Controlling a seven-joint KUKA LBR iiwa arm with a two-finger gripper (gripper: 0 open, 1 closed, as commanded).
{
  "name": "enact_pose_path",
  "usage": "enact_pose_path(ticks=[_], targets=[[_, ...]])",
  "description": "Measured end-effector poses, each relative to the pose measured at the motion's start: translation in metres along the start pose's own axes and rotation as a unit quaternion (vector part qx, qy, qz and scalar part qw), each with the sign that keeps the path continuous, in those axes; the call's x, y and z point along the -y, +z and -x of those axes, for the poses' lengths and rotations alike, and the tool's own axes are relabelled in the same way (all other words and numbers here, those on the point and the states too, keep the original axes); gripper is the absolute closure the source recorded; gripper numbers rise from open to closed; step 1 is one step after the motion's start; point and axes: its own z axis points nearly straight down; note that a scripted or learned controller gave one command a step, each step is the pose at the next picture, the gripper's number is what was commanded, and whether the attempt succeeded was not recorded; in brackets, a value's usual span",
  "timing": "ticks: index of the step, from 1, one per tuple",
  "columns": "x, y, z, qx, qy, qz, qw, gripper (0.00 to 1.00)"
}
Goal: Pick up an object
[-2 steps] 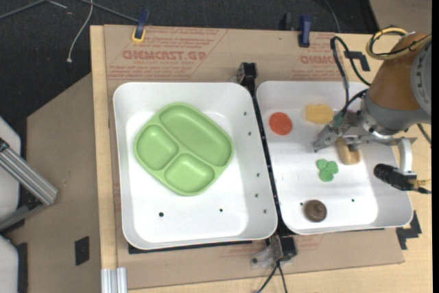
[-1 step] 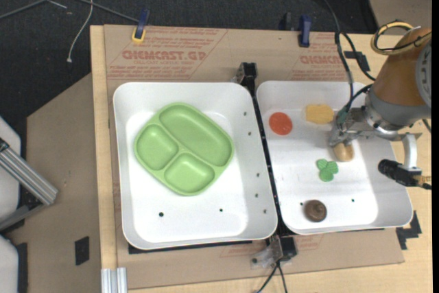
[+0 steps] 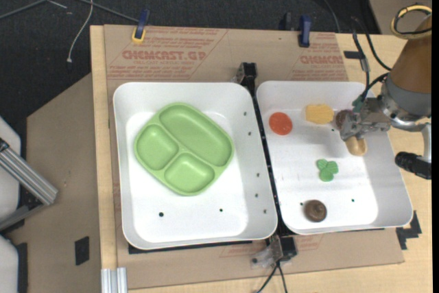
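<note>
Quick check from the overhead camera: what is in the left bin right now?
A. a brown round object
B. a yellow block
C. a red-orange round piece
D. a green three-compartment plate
D: the green three-compartment plate lies in the left bin, while the red-orange round piece, yellow block and brown round object all sit in the right bin.

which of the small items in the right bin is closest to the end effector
The tan piece, right under the end effector. The yellow item is next closest; the orange-red disc, green piece and brown round item lie farther away.
</note>
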Motion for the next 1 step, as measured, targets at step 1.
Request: enact_pose_path(ticks=[1], targets=[[0.0069,-0.0600,-0.0012,0.000,-0.001,0.001,1.0000,1.00]])
